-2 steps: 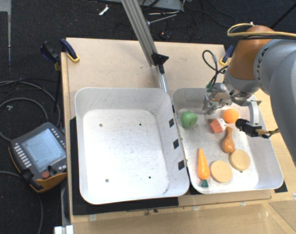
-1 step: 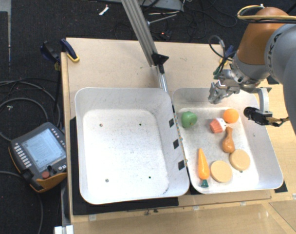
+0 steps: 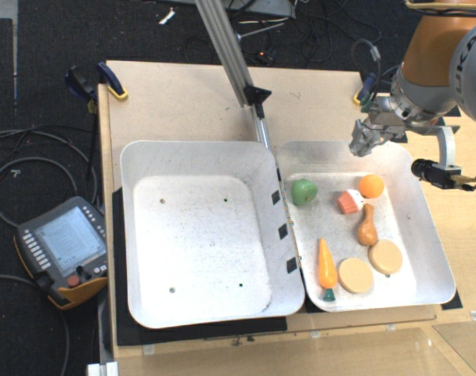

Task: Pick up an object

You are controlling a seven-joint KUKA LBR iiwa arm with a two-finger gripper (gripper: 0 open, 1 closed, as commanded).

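A: White right bin (image 3: 426,233) taken as landmark. Contents?

B: Seven items. Green ball (image 3: 304,192) near the bin's left wall, upper part. Orange ball (image 3: 371,186) toward the upper right, with a pink block (image 3: 348,202) just beside it on its lower left. Brown gourd (image 3: 367,226) sits below the orange ball, neck pointing up toward it. Two tan discs in the lower part: one (image 3: 386,257) just below the gourd, the other (image 3: 355,276) touching or nearly touching it on the lower left. Carrot (image 3: 326,266) lies left of the discs, green tip toward the bin's near edge.

A: Gripper?

B: Gripper (image 3: 364,142) hangs over the bin's far rim, above and apart from the orange ball. Nothing between the fingers. They look close together, but at this angle I cannot tell whether they are apart or closed.

A: Arm?

B: Arm (image 3: 438,53) comes in past the bin's upper right corner, orange band above the wrist.

A: Anything else?

B: Left bin (image 3: 144,171) touches the right bin's left wall. Pendant (image 3: 62,245) lies on the floor, well beyond the left bin.
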